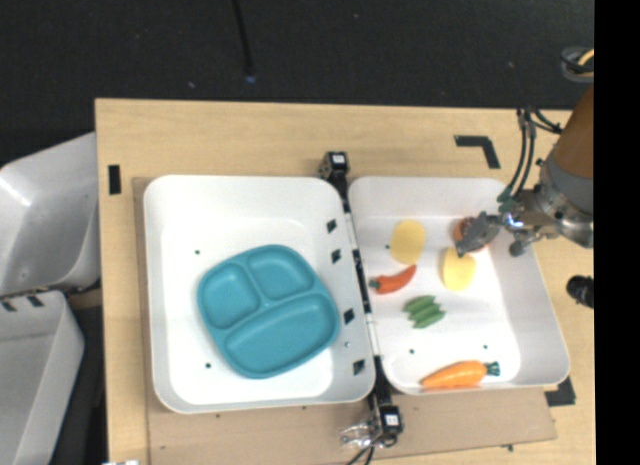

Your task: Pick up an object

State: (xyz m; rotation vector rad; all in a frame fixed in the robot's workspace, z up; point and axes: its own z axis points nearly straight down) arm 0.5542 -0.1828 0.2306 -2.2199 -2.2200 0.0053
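Counter [230,138] of pale wood carries two shallow white bins side by side, filling most of its top. The left bin [170,253] holds a blue divided plate [266,309] with three compartments, lying near its middle. The right bin [530,333] holds the small food toys. A carrot [456,375] with a green top lies along the bin's near edge, toward the near right corner. A yellow, potato-like piece [407,240] sits toward the far left part of the bin, and a second yellow piece [459,272] lies just to its right and nearer. A red chili pepper [394,279] lies close to the bin's left wall, and a green pea pod [424,310] rests near the bin's middle. The arm reaches in over the counter's right edge, and its hand [478,236] hangs over the far right part of the right bin, just above the second yellow piece. A small orange-red thing shows beside the fingers; whether they are closed on anything cannot be made out.
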